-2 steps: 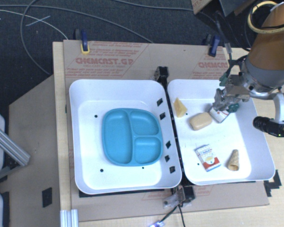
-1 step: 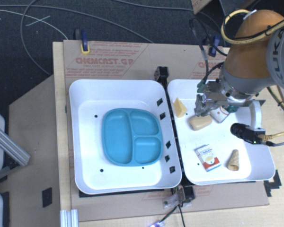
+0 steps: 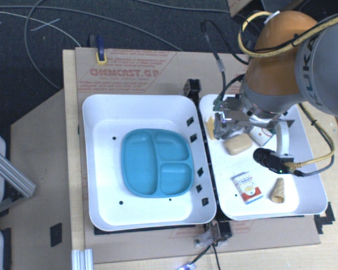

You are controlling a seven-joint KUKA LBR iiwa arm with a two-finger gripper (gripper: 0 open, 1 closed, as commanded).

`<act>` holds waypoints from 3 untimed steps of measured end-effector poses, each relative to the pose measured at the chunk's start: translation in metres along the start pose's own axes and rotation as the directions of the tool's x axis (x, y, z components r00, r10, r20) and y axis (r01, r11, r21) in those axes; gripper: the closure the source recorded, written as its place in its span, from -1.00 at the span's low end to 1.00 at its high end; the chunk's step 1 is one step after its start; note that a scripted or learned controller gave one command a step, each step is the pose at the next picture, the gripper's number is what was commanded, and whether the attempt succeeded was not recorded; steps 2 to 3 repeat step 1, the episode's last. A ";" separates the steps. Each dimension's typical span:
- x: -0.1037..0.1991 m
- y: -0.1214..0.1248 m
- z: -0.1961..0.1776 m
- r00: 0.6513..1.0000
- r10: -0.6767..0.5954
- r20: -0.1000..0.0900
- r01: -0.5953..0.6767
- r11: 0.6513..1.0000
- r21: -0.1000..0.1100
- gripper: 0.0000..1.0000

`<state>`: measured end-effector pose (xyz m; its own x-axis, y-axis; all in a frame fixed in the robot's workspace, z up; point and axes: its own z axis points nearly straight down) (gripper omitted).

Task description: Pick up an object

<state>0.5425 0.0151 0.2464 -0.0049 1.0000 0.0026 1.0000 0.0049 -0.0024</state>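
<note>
In the right bin (image 3: 304, 204) lie a beige rounded lump (image 3: 238, 145), a small white and red carton (image 3: 247, 187) and a tan cone-shaped piece (image 3: 278, 190). A thin yellowish piece (image 3: 210, 129) lies against that bin's left wall. My gripper (image 3: 230, 122) hangs low over the bin's upper left part, just above and left of the beige lump. The wrist and the orange band hide most of it. Nothing shows between its tips.
The left bin (image 3: 101, 196) holds a blue divided plate (image 3: 156, 162) in its middle. A cardboard sheet (image 3: 124, 66) lies under both bins. The grey arm (image 3: 327, 66) covers the right bin's upper right corner.
</note>
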 end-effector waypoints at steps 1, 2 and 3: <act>0.058 -0.012 0.014 1.000 0.001 0.001 -0.001 1.000 0.002 1.00; 0.058 -0.012 0.014 1.000 0.001 0.001 -0.001 1.000 0.002 1.00; 0.058 -0.012 0.014 1.000 0.001 0.001 -0.001 1.000 0.002 1.00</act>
